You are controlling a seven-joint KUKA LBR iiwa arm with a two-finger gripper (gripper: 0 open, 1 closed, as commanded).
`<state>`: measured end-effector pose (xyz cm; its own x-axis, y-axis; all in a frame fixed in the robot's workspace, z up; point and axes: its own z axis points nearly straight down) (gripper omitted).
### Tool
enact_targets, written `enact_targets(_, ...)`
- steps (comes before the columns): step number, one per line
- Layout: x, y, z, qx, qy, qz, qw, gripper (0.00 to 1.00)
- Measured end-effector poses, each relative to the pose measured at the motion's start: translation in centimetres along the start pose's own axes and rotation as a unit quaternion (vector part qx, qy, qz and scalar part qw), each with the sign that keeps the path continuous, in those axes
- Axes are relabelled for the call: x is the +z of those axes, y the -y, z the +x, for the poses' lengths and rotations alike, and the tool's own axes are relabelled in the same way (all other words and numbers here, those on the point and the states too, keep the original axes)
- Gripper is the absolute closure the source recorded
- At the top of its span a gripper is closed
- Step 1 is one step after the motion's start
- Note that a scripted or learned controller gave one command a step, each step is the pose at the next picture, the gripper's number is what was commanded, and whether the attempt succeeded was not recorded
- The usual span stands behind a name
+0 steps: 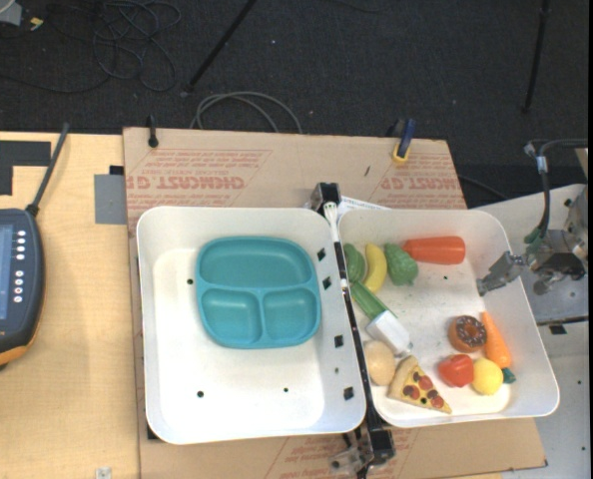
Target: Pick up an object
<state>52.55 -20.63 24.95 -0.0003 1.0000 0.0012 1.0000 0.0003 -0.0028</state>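
The gripper hovers at the right bin's outer rim, its fingers apart and holding nothing, while toy food including a pizza slice, doughnut and banana lies inside; a teal tray occupies the left bin

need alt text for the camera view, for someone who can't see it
Two shallow white bins sit side by side on cardboard: the left bin holds a teal divided plate, the right bin holds toy food including a banana, pizza slice, donut and carrot. The gripper hangs at the right bin's right rim.
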Motion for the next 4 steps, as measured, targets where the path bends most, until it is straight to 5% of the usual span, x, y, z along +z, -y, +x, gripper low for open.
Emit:
enact_targets(1,15.1,2.2,1.0,-0.001,-0.001,-0.002,1.0000,0.00)
enact_targets(2,16.2,5.0,7.5,-0.001,0.000,-0.001,1.0000,0.00)
enact_targets(3,16.2,4.5,8.3,0.000,0.001,-0.001,1.0000,0.00)
enact_targets(4,5.7,4.9,18.0,-0.004,-0.001,-0.003,1.0000,0.00)
